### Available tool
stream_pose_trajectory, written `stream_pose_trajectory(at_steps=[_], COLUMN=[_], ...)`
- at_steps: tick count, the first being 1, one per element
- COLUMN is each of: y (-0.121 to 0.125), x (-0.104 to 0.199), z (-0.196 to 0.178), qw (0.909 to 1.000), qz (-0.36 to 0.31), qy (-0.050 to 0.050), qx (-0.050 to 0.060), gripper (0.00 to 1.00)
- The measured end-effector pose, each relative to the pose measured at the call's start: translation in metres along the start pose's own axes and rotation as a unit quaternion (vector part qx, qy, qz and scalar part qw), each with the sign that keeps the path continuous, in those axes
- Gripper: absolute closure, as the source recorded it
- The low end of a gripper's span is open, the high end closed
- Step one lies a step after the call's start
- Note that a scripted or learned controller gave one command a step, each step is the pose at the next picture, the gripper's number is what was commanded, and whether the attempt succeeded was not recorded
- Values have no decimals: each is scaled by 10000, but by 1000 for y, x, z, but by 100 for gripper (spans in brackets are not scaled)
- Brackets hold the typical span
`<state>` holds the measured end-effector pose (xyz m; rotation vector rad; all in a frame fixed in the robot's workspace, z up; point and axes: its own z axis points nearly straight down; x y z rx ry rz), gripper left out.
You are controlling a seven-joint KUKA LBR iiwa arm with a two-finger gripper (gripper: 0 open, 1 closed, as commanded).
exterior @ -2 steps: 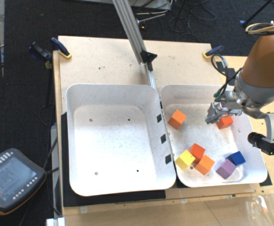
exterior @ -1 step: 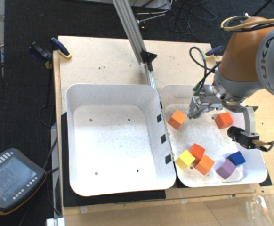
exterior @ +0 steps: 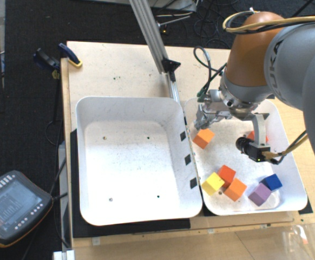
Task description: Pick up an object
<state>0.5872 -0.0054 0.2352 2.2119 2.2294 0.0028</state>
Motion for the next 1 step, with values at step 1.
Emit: stream_pose_trajectory(at_steps=[1], y=[13], x=[50], z=[7], qw=[10000], qz=[2], qy=[2], qx=[2], gripper=[100])
